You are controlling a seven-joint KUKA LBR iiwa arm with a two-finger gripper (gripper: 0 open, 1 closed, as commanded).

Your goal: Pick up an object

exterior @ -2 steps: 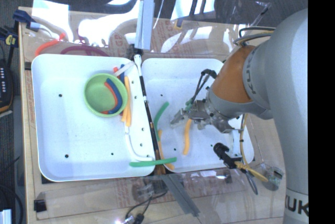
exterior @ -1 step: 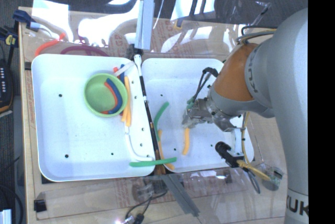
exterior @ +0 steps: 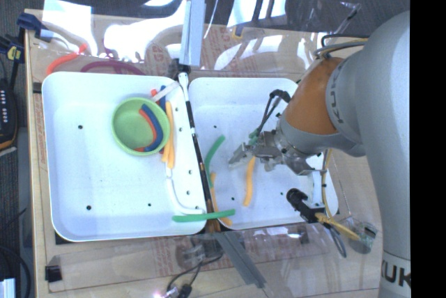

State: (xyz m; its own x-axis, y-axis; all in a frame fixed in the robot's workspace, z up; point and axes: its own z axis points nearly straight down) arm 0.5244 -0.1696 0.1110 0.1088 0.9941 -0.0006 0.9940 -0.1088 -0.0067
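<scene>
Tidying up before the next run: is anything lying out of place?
Yes. A flat green strip lies across the front rims where the two bins meet, not inside either. In the left bin, the green bowl sits tilted with other pieces stacked in it.

The letters "KU" are seen in black on the arm [exterior: 394, 276]; no other text can be read.

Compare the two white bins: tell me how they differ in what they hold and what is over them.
The left bin holds a green bowl near its upper right; the right bin holds no bowl, just thin pieces: a green strip and an orange stick.
The arm and its gripper hang over the right bin; nothing hangs over the left bin.
Both are shallow, white and lie side by side.
</scene>
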